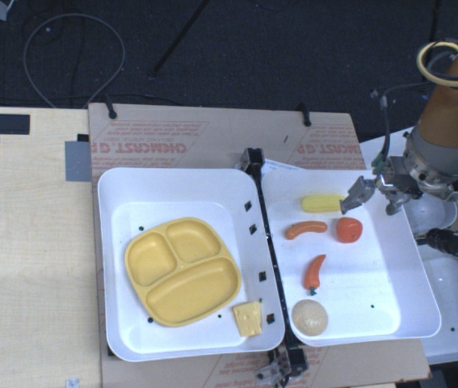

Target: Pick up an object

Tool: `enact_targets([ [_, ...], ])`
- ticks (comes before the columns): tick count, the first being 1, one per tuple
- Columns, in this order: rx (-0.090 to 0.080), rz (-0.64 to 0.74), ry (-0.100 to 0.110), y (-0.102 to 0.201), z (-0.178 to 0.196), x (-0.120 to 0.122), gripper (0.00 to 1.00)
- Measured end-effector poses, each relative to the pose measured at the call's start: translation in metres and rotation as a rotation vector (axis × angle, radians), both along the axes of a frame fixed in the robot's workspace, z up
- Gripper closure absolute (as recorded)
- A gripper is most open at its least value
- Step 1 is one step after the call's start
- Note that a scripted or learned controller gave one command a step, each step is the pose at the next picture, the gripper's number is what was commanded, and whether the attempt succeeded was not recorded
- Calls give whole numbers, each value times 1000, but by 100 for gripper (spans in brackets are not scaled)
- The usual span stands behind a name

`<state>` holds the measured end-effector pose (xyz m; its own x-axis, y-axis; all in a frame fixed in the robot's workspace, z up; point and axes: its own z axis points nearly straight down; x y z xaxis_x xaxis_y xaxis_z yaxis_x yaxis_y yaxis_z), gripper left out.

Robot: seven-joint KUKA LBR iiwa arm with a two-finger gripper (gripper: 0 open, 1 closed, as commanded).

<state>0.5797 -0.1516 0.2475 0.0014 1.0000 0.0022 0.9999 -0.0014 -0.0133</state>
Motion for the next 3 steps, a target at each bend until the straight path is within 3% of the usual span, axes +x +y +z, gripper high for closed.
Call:
enact_targets([
  [1,-1,2,-10,0,6,2,0],
  [3,0,1,-6,0,-85,6,0],
])
